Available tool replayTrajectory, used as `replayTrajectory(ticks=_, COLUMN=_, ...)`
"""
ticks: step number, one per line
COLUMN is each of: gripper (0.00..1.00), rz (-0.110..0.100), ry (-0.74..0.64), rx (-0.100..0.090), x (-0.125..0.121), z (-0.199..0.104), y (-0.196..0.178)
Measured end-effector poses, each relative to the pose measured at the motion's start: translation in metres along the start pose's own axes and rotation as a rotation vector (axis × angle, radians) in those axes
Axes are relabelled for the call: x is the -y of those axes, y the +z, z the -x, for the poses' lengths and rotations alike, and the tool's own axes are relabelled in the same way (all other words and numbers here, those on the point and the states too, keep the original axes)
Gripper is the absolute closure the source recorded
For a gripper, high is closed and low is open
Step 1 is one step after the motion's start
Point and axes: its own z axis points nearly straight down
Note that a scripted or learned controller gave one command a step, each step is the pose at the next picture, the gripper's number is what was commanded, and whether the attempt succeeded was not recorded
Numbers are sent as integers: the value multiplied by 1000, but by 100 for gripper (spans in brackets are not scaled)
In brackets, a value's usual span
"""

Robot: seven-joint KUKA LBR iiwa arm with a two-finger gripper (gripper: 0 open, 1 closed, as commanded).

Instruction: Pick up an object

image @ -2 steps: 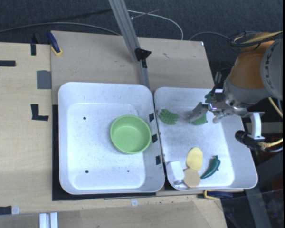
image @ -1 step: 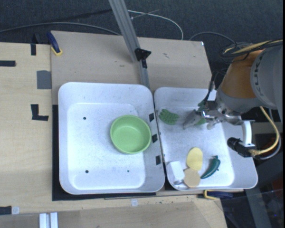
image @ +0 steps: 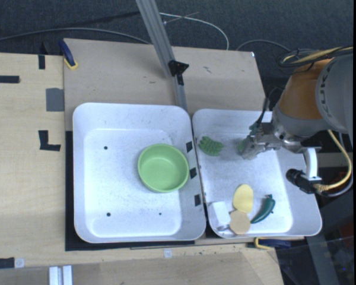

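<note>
- White left bin (image: 95,159) sits on the table (image: 24,159), touching the right bin (image: 296,218) along their shared edge
- Green bowl (image: 163,168) stands upright in the left bin, toward its 3 o'clock side, near the shared edge
- Small green ridged object (image: 211,146) lies in the right bin at about 10 o'clock, just beside the shared edge
- Tan round piece (image: 240,222) lies at the right bin's 6 o'clock, touching a yellow piece (image: 243,198) just above it
- Dark green pepper-shaped object (image: 264,209) lies just to the 3 o'clock side of the yellow piece
- Grey tool (image: 248,148) hangs low over the right bin at about 12 o'clock, a little apart from the ridged object; whether it is wide or narrow I cannot tell, and nothing shows in its grasp
- Orange-banded arm (image: 320,100) reaches in from 3 o'clock
</note>
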Motion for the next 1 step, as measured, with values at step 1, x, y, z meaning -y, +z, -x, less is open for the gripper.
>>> replayTrajectory(ticks=1, gripper=100, rz=8, ry=1, rx=2, x=-2, z=1, y=-63)
